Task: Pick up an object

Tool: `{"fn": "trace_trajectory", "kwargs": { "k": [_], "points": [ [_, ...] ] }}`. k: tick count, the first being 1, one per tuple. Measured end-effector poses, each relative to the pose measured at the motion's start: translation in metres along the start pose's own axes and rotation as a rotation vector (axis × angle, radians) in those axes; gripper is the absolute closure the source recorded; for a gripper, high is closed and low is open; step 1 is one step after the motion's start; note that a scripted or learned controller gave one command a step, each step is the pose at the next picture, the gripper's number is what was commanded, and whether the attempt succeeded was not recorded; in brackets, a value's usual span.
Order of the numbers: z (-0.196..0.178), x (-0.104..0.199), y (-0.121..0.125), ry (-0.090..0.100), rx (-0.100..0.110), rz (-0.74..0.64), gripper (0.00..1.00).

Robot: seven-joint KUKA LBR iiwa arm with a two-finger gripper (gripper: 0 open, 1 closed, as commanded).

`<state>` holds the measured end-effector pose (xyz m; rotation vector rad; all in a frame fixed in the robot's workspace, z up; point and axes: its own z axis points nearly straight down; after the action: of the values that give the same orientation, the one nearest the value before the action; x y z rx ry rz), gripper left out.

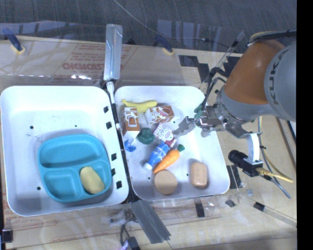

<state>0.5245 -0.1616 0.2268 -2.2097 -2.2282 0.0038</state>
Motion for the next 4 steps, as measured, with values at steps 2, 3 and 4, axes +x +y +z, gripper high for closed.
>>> {"fn": "trace_trajectory", "kwargs": {
  "k": [2,3,4],
  "points": [
    [0.130,0.023,0.020,-0.002,-0.014,-0.230,0.00],
    [0.137,0.054,-0.038,0.001,-0.001,-0.235,0.00],
    [0.136,0.000,-0.010,-0.002,-0.004,-0.155,0.00]
  ]
}}
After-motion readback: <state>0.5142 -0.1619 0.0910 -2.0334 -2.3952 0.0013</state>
